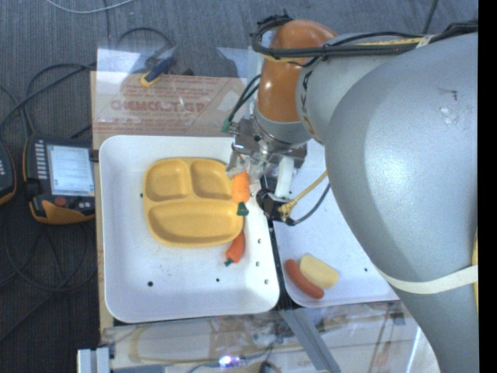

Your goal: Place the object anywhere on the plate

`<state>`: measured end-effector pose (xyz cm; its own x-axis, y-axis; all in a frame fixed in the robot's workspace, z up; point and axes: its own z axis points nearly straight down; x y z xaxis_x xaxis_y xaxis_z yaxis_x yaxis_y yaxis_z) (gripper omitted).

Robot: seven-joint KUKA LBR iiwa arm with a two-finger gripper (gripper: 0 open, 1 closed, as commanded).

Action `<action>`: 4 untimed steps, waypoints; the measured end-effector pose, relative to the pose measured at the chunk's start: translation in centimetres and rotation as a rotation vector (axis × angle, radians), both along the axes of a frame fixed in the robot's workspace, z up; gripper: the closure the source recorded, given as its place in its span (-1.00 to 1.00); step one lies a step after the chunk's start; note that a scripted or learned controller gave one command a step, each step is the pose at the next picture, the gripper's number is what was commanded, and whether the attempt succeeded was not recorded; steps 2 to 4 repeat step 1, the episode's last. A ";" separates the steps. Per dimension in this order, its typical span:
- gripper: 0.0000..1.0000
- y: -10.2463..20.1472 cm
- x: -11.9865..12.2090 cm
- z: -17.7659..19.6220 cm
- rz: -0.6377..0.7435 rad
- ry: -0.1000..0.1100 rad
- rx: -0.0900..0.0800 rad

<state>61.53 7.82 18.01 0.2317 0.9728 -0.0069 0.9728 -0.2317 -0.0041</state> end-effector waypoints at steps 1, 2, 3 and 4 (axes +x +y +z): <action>-1.00 0.0 0.0 0.0 -0.001 -0.001 -0.001; -1.00 0.0 0.0 0.0 -0.001 -0.001 -0.001; -1.00 0.0 0.0 0.0 -0.001 -0.001 -0.001; -1.00 0.0 0.0 0.0 -0.001 -0.001 -0.001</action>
